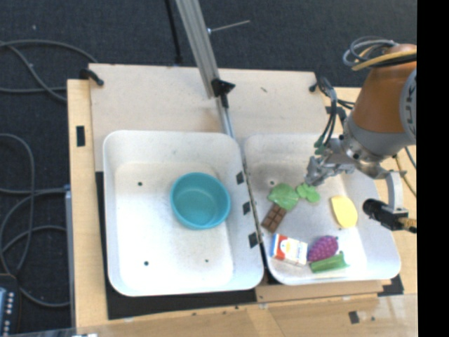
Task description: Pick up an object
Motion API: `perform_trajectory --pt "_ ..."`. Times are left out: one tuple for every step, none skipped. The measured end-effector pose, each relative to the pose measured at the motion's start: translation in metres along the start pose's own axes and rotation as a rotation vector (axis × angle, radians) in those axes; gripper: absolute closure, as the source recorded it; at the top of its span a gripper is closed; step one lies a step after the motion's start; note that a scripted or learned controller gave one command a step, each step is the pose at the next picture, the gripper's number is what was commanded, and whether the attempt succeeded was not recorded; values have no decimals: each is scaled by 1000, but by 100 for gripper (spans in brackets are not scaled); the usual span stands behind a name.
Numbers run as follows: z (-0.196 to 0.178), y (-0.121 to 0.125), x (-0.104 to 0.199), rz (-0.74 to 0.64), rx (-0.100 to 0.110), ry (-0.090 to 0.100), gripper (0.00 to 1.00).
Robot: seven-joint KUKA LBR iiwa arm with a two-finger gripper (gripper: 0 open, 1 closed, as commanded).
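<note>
On the tabletop (154, 97) the right bin (379, 255) holds the toys, and the jaws (316, 174), whether spread or pinched I cannot tell, hang just above the small green leaf piece (308, 193), with the larger green leaf (283, 196) lying beside it toward the left bin (126, 258).

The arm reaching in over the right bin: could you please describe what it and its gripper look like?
The arm has a rounded orange section with grey casing at its edge. Grey cable loops arch over its top, and thin dark cables run down its side. Below sits a grey metal wrist ending in a small metallic gripper. A black fitting with a white bracket sticks out near the wrist.
</note>
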State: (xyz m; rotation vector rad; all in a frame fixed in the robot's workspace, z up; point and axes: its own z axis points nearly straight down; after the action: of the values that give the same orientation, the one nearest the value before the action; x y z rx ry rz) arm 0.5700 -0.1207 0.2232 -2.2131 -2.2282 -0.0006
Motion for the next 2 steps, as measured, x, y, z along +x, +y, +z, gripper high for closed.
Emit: perform_trajectory --pt "-6 22 60 -2 -3 1 100" --pt "-20 45 108 -1 -4 1 100"
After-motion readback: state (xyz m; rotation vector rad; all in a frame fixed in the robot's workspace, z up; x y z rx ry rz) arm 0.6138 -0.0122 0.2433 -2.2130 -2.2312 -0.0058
